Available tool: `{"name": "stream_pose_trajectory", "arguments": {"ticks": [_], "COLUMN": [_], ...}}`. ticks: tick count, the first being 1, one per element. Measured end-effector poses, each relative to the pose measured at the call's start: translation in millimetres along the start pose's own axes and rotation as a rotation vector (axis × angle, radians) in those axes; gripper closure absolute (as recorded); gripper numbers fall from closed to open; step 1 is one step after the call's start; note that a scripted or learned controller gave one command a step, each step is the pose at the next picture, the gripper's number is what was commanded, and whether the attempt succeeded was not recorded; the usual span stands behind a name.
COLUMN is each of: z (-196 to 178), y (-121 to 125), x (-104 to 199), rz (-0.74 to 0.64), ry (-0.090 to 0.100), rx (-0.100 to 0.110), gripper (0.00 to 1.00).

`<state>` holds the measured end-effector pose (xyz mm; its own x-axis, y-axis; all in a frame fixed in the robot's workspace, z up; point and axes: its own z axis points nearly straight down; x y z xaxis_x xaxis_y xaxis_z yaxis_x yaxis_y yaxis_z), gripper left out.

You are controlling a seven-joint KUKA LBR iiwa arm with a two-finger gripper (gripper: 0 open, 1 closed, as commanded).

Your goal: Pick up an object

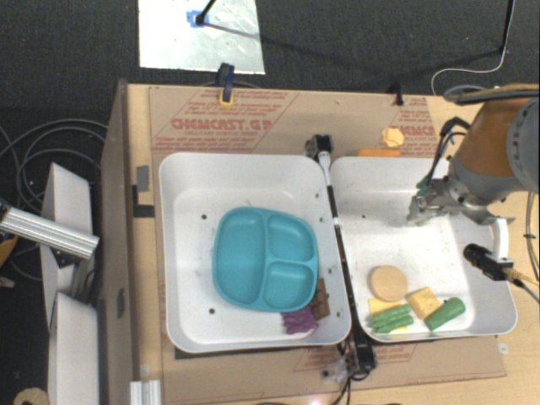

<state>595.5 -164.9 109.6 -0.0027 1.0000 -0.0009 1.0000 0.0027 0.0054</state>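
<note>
- Your hand (424, 202) hovers over the right bin (371, 184); grip state: cannot tell.
- Toy foods cluster at its near edge: tan disc (388, 283), green pieces.

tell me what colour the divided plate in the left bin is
Teal blue, seen in the camera view: the divided plastic plate.

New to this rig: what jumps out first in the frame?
The teal divided plate filling the left bin, with a purple item at its lower edge. Next, the toy food cluster in the right bin's near corner, and the arm hanging over that bin's far right side.
</note>
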Motion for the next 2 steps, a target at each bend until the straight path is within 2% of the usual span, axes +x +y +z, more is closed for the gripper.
{"name": "stream_pose_trajectory", "arguments": {"ticks": [1,2], "z": [-133,-23], "y": [10,23], "x": [-15,55], "rz": [-0.001,-0.007], "ry": [-0.005,0.005], "rx": [-0.012,0.01], "gripper": [1.0,1.0]}}
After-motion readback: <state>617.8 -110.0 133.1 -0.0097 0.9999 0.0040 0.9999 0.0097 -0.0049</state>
